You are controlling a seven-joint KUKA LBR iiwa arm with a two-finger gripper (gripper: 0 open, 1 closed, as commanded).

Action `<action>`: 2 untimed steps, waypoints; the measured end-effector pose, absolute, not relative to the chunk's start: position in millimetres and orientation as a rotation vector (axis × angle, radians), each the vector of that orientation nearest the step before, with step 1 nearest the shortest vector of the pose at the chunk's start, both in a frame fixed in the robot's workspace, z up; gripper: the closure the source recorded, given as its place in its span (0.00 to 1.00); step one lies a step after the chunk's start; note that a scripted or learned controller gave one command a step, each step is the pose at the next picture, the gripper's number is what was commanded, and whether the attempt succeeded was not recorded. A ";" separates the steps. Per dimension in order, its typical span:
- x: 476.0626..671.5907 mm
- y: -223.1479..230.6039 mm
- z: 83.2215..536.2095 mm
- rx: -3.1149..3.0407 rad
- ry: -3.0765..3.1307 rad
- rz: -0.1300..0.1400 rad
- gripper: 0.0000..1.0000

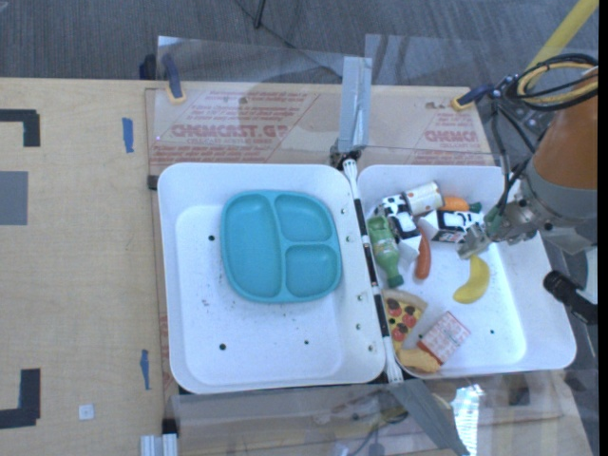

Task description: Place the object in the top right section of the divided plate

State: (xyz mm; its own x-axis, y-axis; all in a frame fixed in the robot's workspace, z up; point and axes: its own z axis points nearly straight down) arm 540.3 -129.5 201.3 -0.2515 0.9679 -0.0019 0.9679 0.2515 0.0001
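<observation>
Now the hand [472, 243] is down in the right bin [546, 350], low over the clutter along its upper side, with the grey arm and its orange band [570, 150] coming in from the right edge. Whether the hand is spread or pressed together, I cannot tell from this angle; nothing is visibly pinched.

Right under and beside it sit the candidates: a banana [473, 281] just below, a black-and-white cow toy [446, 222] just to its left, a small orange piece [455, 203] above that, and a red chili-like piece [423, 256] a little further left. A green bottle [384, 247] lies along the bin's left wall, with a pizza slice [404, 314] and a pink-and-white packet [444, 332] lower down.

Which one is the object is not settled; the banana or the cow toy looks likeliest, being nearest. These read as light, stiff plastic play food, probably smooth and a bit slippery. The banana's curve would want a pinch across its thick middle, not its tapered ends.

Over in the left bin [190, 350], the teal divided plate [282, 246] waits, its top right section [304, 219] bare, well apart from the hand.
</observation>
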 end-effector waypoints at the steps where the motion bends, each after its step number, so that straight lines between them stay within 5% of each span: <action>1: 526.7 -75.6 184.6 1.635 2.685 0.000 1.00; 2: 556.1 -14.5 184.8 1.513 2.749 0.003 1.00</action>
